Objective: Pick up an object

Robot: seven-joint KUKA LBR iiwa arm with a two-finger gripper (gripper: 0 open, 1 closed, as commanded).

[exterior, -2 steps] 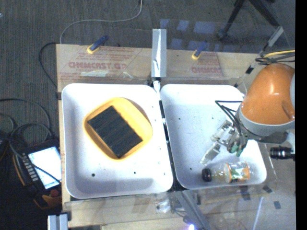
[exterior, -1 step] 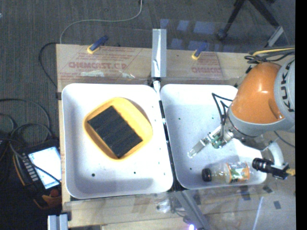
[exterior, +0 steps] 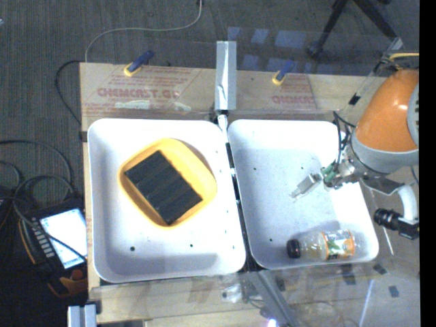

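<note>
Hovering with the gripper (exterior: 308, 184) above the right bin (exterior: 272, 148) floor, grip unreadable as open or closed, seemingly lining up toward the bottle (exterior: 323, 245) lying sideways along the near wall.

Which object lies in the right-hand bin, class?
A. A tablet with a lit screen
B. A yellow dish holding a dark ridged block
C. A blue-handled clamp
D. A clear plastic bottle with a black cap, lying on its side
D: the clear plastic bottle lies on its side near the front edge of the right bin, its black cap pointing left, while the yellow dish sits in the left bin.
</note>
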